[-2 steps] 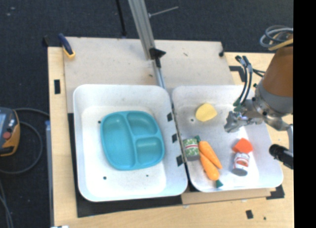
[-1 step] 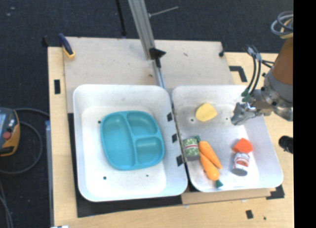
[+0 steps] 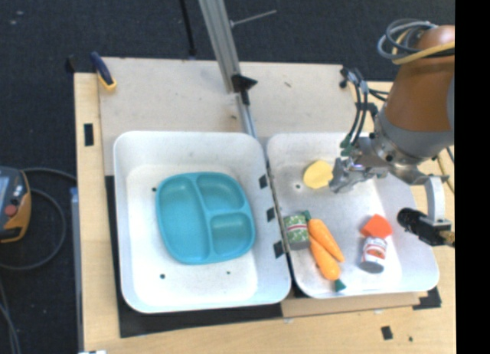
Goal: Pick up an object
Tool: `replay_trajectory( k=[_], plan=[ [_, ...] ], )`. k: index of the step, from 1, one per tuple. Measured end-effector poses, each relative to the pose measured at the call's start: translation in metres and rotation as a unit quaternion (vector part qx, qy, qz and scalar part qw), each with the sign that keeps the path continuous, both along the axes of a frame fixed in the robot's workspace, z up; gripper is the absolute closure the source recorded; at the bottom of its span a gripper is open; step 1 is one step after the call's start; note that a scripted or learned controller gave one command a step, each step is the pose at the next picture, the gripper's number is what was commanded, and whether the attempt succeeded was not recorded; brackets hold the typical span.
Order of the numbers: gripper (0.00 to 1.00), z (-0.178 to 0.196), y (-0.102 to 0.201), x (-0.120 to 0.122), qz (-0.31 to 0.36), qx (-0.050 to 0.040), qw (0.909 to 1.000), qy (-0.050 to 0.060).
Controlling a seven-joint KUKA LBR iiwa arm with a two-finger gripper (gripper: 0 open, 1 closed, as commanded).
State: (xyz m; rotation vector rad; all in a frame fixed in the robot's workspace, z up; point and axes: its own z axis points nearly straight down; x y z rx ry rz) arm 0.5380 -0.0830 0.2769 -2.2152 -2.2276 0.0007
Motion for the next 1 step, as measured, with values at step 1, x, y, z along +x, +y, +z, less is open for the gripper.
replay_trajectory(
  k=[1],
  plan=[
    [1.00, 0.0000, 0.0465, 0.0090, 0.001, 0.0003, 1.0000, -0.001]
  ],
)
